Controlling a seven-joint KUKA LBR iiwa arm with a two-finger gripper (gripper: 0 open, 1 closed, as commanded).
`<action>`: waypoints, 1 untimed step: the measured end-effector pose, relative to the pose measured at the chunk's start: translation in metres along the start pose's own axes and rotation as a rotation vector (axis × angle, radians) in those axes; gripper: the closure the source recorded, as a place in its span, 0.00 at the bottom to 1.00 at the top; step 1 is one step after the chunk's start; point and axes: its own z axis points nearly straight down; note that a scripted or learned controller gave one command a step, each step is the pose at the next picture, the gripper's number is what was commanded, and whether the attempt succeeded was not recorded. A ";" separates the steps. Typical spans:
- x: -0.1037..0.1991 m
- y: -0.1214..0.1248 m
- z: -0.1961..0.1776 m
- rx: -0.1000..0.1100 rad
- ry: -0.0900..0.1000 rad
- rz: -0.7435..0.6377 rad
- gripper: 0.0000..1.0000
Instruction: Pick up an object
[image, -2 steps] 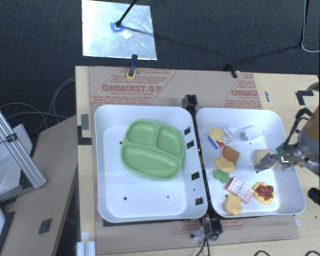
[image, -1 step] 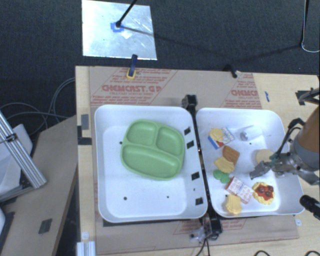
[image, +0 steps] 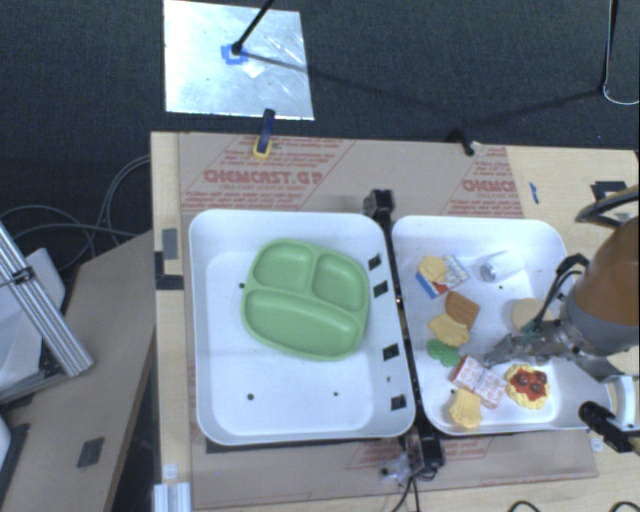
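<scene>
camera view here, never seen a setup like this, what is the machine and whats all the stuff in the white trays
This is one picture from a camera fixed above a bench, looking down at a slant. The machine is a robot arm, grey with an orange band, reaching in from the right. Its gripper, the part that grasps, sits low over the right bin; whether it holds anything cannot be told from here.

Two shallow white bins sit side by side on a brown board. The left bin holds a green divided plate with three compartments. The right bin holds small toy-like items: a little pizza piece, a red and white packet, a brown piece, a green piece and some yellow pieces. The job is to pick one of them up.
</scene>
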 end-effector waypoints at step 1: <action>0.000 0.001 -0.012 -0.003 -0.002 -0.001 1.00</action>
